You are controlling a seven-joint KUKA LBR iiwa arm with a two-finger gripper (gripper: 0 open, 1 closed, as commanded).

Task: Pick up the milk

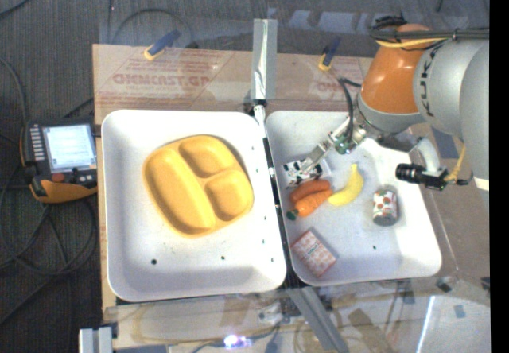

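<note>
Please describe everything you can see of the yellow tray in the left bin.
The yellow tray is a rounded-square dish that looks like smooth, slightly glossy plastic. Raised ridges divide it into three compartments: one large at the left and lower part, two smaller at the upper right and right. It lies flat, turned at a slant to the bin's sides, near the middle of the left bin. It rests on the bin's white floor, and nothing else touches it.

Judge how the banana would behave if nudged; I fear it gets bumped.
The banana looks smooth, so it may slip. Its curve would probably make it spin rather than slide straight. It lies right beside the carrot, so a push could shift both.
</note>
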